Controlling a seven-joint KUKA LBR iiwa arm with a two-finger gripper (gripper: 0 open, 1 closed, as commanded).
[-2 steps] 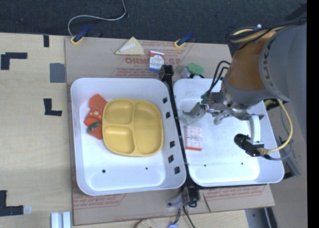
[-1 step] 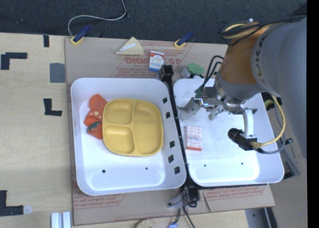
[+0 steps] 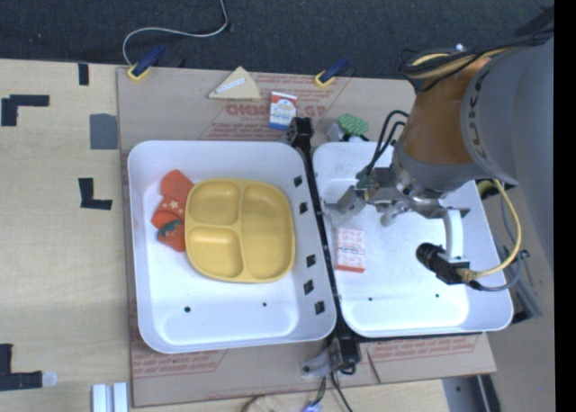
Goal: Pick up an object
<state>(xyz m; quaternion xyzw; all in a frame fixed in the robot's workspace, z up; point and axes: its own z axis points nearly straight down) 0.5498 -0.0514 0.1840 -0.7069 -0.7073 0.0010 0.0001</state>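
Observation:
A small white packet with red print (image 3: 350, 248) lies flat in the right bin (image 3: 405, 311), close to its left wall. My gripper (image 3: 367, 208) hangs over the same bin just above and to the right of the packet. It is open, with one grey finger (image 3: 341, 204) pointing left and nothing between the two fingers. In the left bin (image 3: 225, 325) a yellow divided plate (image 3: 240, 228) lies flat. An orange and red toy (image 3: 171, 210) is tucked against the plate's left edge.
Behind the bins on the cardboard stand a small red, white and blue box (image 3: 283, 111), a green item (image 3: 353, 125) and a beige wedge (image 3: 237, 85). The black divider (image 3: 312, 212) runs between the bins. The arm's bulk (image 3: 486, 122) covers the right bin's far right part.

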